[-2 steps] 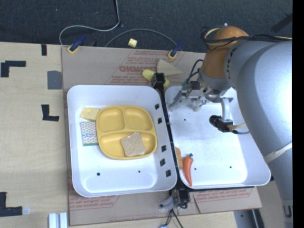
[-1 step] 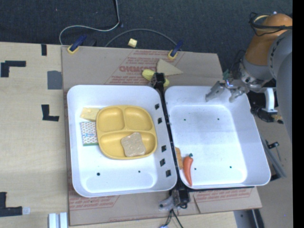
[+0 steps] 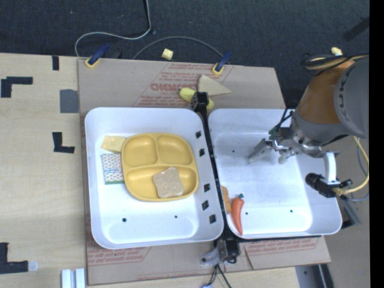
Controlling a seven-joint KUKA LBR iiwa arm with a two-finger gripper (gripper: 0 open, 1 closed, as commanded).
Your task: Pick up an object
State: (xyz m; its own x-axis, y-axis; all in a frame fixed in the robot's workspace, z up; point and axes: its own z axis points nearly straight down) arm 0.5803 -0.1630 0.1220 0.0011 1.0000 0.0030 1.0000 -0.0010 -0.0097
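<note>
My end effector (image 3: 264, 152) hangs low over the right shallow white plastic bin (image 3: 300, 221), and whether it is spread I cannot tell; nothing shows in it. The small orange toy carrot (image 3: 237, 213) lies at that bin's left wall, ungrasped. Picking remains undone.

The arm (image 3: 336, 101) runs off the right edge. The carrot (image 3: 237, 213) lies partly tucked against the divider (image 3: 211, 173). Print on the packet (image 3: 111, 167) beside the plate (image 3: 161, 166) is too small to read.
</note>
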